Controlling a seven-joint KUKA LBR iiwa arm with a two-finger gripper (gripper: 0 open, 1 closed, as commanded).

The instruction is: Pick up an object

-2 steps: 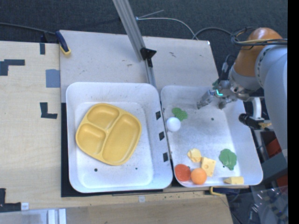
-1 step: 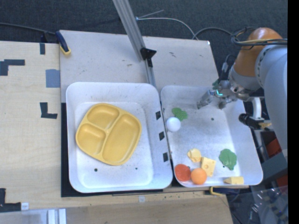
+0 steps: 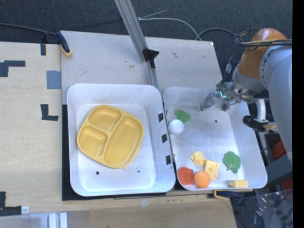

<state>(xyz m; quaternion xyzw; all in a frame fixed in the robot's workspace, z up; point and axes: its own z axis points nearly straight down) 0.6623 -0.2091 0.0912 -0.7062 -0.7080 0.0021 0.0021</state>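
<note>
White ball (image 3: 176, 126) at right bin's 10 o'clock, green leaf (image 3: 182, 115) touching it, tomato (image 3: 185, 175), orange (image 3: 202, 179), cheese (image 3: 211, 169) clustered at 6 o'clock

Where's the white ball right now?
The white ball lies in the right bin, against its left wall, just below a small green leafy piece and well left of the hand.

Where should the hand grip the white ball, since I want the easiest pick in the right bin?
Across the white ball at its widest, coming straight down. It is round and its top is bare; the green piece and the bin's left wall crowd its sides.
</note>
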